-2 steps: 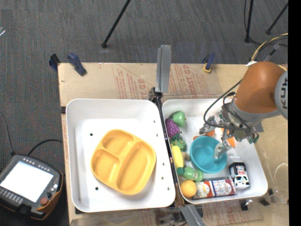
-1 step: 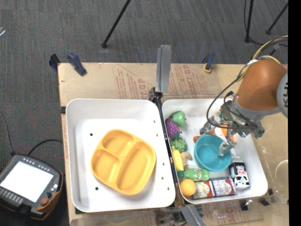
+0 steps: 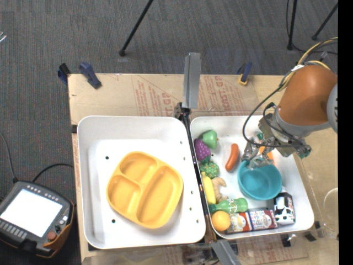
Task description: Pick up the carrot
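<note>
Carrot [image 3: 232, 157] is seen in the right bin [image 3: 304, 195], centre-right of the frame, long axis near vertical, tilted slightly. It lies just left of the end effector [image 3: 259, 154], which hangs over the teal bowl [image 3: 260, 181]. Finger state cannot be told.

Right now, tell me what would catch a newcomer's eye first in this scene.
The big yellow divided plate lies alone in the left white bin. In the right bin, the gripper hangs over the rim of a teal bowl, with something orange, perhaps the carrot, right beside it. Toy food crowds the rest: a red sausage, purple grapes and a banana.
</note>
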Controlling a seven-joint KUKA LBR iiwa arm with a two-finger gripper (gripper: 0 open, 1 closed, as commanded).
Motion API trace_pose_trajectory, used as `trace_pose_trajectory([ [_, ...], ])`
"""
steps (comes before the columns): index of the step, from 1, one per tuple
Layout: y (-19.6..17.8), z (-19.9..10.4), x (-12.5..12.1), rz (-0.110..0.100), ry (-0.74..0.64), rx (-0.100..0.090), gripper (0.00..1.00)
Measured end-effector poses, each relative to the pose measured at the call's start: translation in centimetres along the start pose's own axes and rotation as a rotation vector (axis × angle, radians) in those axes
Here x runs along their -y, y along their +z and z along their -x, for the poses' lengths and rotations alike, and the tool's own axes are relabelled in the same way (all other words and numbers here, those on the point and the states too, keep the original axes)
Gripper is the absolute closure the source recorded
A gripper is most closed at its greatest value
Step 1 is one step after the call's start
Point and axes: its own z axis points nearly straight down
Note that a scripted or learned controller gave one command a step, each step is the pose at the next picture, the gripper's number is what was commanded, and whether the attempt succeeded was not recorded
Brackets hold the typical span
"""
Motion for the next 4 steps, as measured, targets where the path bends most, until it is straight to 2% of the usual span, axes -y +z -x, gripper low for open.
trace_pose_trajectory([
  [1, -11.0, -3.0, -2.8, -0.009, 0.015, -0.002, 1.0],
  [2, -15.1, -11.7, -2.5, -0.001, -0.109, -0.011, 1.0],
  [3, -5.8, -9.6, -8.1, 0.004, -0.272, -0.01, 1.0],
  [4, -9.2, -11.0, -3.0, 0.001, -0.356, -0.008, 1.0],
])
